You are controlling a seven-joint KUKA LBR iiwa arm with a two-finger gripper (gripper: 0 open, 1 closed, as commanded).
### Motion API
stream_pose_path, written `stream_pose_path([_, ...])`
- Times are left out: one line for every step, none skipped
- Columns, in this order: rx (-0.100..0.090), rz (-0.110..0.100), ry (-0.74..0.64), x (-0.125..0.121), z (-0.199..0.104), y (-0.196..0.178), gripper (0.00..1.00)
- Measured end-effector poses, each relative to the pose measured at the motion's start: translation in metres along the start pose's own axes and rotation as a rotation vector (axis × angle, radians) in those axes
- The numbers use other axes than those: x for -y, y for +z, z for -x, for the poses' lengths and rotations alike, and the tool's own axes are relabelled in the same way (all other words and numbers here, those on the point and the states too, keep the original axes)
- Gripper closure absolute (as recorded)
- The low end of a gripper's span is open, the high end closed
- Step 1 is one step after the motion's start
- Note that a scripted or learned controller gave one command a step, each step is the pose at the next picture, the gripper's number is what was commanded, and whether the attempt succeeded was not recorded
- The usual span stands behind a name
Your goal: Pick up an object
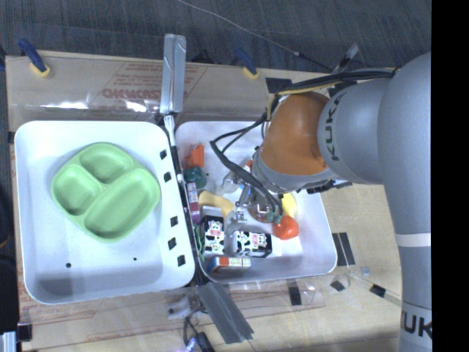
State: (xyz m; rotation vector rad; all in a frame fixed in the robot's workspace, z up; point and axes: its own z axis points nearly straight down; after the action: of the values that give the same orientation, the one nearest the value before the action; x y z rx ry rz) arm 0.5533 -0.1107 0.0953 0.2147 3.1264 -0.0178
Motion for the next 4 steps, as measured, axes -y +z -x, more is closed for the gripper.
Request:
stream_pose_path([0.001,0.000,-0.007,-0.002,0.001,-0.011,1.00])
stream_pose_path([0.003,0.009,0.020,0.026,0.026,-0.099,1.00])
stream_pose_path([0.001,0.009,0.015,0.063,0.086,-0.182,1.00])
stream_pose_path([-0.006,0.012,-0.429,0.096,0.053,-0.149,1.00])
